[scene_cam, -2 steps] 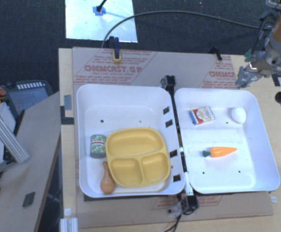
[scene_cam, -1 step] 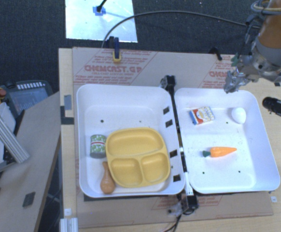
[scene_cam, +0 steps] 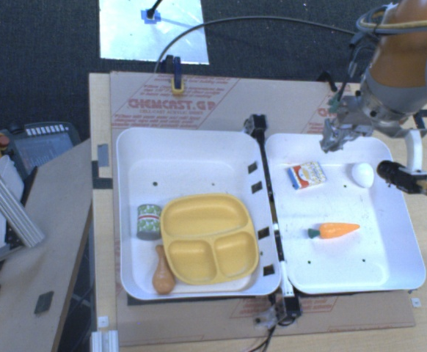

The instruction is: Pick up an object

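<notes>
Fingers [scene_cam: 332, 142] seemingly empty, right bin [scene_cam: 404, 270] holds carrot [scene_cam: 334, 230]

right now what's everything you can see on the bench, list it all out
left bin: 1, white, left half of the bench
right bin: 1, white, right half of the bench
divided tray: 1, yellow, left bin, toward its front right
small can: 1, green and white, left bin, just left of the tray
wooden piece: 1, tan, left bin, front, partly under the tray's left edge
small box: 1, white with red and blue, right bin, back left
egg: 1, white, right bin, back right
carrot: 1, orange with green end, right bin, middle
arm: 1, grey with orange band, from the right
end effector: 1, grey, above the right bin's back edge, holding nothing
</notes>
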`<state>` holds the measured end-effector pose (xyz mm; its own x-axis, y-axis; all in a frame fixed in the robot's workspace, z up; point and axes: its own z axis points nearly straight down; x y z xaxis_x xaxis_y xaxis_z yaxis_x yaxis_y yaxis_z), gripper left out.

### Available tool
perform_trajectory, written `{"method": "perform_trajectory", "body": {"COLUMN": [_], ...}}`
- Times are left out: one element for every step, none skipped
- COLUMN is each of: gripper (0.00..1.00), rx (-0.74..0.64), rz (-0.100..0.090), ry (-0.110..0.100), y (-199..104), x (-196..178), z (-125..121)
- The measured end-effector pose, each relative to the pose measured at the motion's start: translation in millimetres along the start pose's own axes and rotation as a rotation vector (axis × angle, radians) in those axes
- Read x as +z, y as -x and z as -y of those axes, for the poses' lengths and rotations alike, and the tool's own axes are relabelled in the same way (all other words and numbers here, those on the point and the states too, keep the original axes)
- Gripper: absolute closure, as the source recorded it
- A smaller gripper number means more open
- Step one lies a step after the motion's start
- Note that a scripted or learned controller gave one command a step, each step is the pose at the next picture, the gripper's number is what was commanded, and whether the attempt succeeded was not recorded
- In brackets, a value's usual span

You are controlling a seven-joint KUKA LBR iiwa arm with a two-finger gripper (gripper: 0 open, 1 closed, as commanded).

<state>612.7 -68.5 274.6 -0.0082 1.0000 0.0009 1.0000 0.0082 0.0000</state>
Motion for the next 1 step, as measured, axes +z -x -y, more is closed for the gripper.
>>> {"method": "perform_trajectory", "body": {"gripper": [1.0], "rx": [0.0], "rz": [0.0], "ry": [0.0], "y": [-41.9], "x": [6.6], "z": [27.8]}}
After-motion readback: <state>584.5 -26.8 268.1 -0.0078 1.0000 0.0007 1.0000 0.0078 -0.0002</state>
